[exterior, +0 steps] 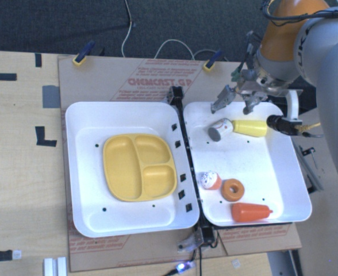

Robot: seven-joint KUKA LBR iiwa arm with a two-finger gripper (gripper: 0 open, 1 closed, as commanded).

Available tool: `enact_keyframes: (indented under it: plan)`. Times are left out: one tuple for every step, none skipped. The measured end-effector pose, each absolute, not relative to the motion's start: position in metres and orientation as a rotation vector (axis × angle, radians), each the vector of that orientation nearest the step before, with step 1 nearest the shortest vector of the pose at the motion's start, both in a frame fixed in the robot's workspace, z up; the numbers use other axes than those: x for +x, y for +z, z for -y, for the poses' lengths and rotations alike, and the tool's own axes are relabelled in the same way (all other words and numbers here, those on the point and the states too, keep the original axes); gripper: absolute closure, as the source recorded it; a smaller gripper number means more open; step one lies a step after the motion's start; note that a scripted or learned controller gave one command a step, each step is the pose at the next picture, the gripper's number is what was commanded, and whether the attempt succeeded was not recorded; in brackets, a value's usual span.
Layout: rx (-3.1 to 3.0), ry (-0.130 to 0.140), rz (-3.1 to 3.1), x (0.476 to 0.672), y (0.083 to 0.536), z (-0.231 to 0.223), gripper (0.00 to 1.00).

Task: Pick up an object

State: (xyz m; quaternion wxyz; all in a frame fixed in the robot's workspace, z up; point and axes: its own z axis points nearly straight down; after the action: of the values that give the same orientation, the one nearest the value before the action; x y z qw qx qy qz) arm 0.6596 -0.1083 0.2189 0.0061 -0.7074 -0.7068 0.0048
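Observation:
My gripper (237,100) hangs over the far side of the right bin (284,171), open, with nothing between its fingers. Just below it a yellow bottle-like toy with a grey cap (241,127) lies on its side. Nearer the front of the same bin sit a small white and orange toy (208,180), a brown ring-shaped donut (233,190) and an orange carrot-like piece (251,213).
The left bin (83,125) holds a yellow divided plate (139,167). A black divider (182,148) runs between the bins. The arm's orange band and grey body (292,27) tower at the upper right. Cables and clamps lie behind the bins.

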Motion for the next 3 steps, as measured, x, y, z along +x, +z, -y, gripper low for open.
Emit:
enact_keyframes:
  plan:
    - [-2.219, 0.001, 2.223, 0.662, 0.228, 0.108, 0.00]
    - [-2.217, 0.007, 2.221, 0.661, 0.184, 0.105, 0.00]
    - [-2.216, 0.007, 2.221, 0.660, 0.130, 0.094, 0.00]
